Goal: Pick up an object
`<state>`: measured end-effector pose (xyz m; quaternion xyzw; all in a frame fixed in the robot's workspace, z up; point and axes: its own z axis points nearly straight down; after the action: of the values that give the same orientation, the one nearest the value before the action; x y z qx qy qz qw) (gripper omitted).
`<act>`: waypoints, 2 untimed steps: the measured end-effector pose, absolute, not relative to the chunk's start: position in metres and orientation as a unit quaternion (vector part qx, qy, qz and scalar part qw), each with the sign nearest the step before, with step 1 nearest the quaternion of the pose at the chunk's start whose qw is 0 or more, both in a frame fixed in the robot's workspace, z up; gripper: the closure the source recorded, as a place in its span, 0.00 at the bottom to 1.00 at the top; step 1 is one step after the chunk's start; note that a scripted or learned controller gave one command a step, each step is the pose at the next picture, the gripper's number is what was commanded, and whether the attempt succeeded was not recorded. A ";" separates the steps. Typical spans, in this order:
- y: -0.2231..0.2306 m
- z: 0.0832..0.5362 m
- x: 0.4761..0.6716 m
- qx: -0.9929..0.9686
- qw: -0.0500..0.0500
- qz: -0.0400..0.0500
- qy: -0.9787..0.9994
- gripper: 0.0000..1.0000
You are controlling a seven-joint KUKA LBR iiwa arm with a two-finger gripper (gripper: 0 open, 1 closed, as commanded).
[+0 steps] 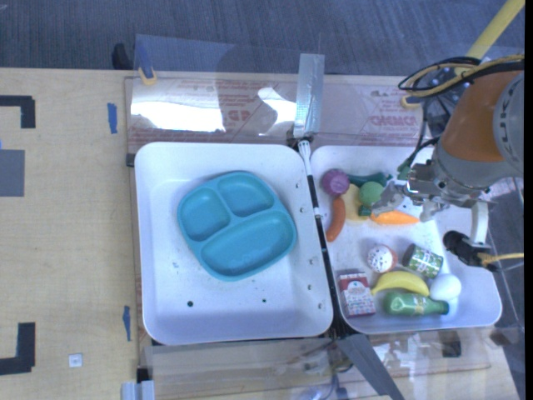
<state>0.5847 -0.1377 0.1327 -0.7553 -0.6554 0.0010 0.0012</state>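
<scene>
Camera view looks down on two white bins, and I'll use the banana (400, 283) in the right bin (491, 307) as my reference point.

That bin is pretty crowded. Touching the banana's lower edge is a green bottle (414, 305) lying flat, long axis running left-right, with a white egg (446, 287) just to the banana's right. Left of the banana sits a small red and white carton (356, 294). Just above it are a white dotted ball (381, 259) and a green can (424, 261) tipped on its side.

Further above the banana: an orange carrot (394, 218) lying roughly left-right, a yellow-green pear-like fruit (369, 196), a purple onion (336, 182), and a reddish sausage (336, 217) whose long axis runs top to bottom with a slight tilt, right by the bin's left wall.

The gripper (414, 188) hangs above the banana, right over the carrot and the pear-like fruit. Whether it's spread, closed or grasping anything, I can't tell; the wrist blocks that.

Way left of the banana, the left bin (158, 223) holds a blue divided plate (237, 223).
</scene>
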 end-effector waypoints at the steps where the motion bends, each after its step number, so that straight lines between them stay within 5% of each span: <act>1: -0.096 0.088 0.619 -0.718 -0.002 -0.002 -0.696 0.00; 2: -0.119 0.087 0.527 -0.721 -0.002 -0.001 -0.693 0.00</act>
<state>0.5272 -0.1185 0.0874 -0.7211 -0.6928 -0.0008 -0.0019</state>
